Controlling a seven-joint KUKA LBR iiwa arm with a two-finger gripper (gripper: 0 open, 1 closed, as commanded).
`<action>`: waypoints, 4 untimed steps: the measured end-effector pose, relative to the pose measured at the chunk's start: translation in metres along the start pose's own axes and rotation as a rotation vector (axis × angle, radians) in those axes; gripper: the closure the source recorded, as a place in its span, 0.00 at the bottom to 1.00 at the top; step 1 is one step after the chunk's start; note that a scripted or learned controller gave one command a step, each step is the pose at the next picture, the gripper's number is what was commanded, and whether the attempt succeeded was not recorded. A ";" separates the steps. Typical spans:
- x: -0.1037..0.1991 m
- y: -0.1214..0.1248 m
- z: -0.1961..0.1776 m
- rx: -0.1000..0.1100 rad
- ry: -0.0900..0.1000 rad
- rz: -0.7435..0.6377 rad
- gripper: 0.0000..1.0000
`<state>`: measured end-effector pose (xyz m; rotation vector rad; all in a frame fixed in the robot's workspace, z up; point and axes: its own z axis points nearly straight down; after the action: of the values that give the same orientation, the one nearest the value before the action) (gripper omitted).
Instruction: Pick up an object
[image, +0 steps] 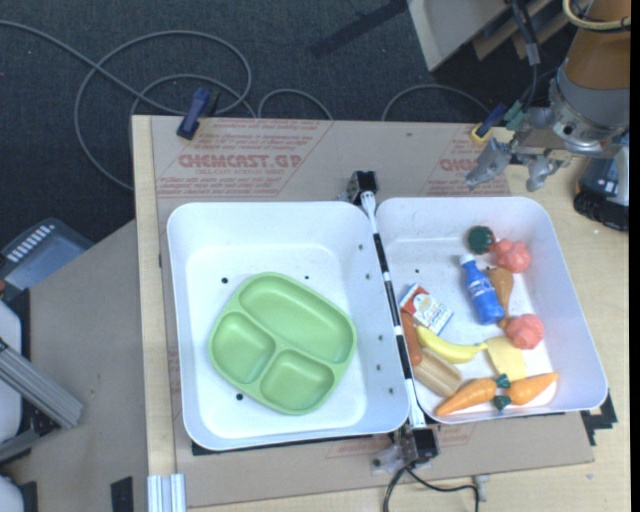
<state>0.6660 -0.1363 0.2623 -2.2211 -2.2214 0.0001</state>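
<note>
Toy food is lying untouched in the right bin (570, 330), banana (450, 347) and carrot (500, 390) included, while I'm holding the gripper (513, 163), fingers apart and carrying nothing, above its far rim, needing next to descend over one piece.

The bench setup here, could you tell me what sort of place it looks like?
Probably a robotics lab set up for grasping trials: two white bins, one holding a green divided plate and the other toy food such as a banana, with loose cables on the floor.
</note>
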 end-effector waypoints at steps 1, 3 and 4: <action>-0.043 -0.027 0.089 0.001 -0.001 0.001 0.00; -0.074 -0.116 0.177 0.001 0.000 0.001 0.00; -0.033 -0.054 0.177 -0.003 0.000 -0.002 0.00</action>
<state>0.6122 -0.1698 0.0850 -2.2203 -2.2249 -0.0027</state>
